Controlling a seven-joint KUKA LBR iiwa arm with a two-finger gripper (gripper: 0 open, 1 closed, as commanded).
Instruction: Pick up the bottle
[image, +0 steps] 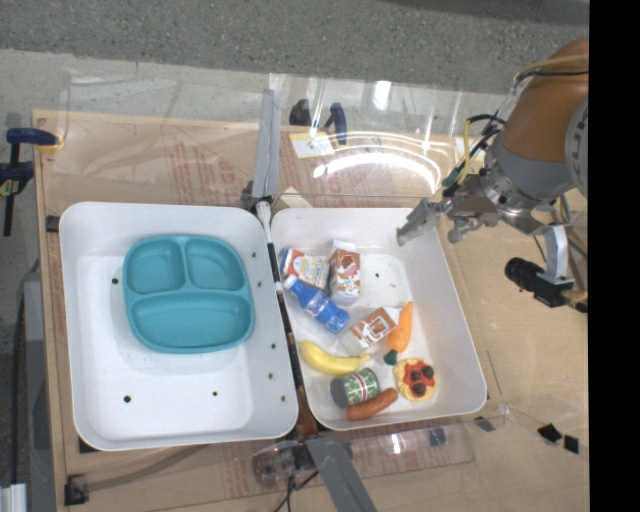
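**Operator:** I have the right bin (455, 300) as my landmark. The bottle (318, 305), blue with a white cap, lies on its side in that bin's left half, close to the wall shared with the left bin (80, 300).

**Supervisor:** What is around the bottle?

**Operator:** Two small cartons (330, 270) sit just above it, toward the bin's far edge, one of them touching its cap end. A third carton (373, 328) lies just to its right, with a carrot (402, 327) beside that. Below the bottle, nearer the bin's front edge, I see a banana (330, 359), a green can (356, 387), a sausage (373, 404) and a small pizza slice (414, 379).

**Supervisor:** And the gripper?

**Operator:** The gripper (412, 230) hangs over the bin's far right corner, well apart from the bottle, with nothing between its fingers. From my view I cannot tell how wide they stand. The arm (540, 130) comes in from beyond the bin's right side.

**Supervisor:** The other bin?

**Operator:** To the left of my landmark, the left bin holds a teal divided plate (188, 293), lying flat.
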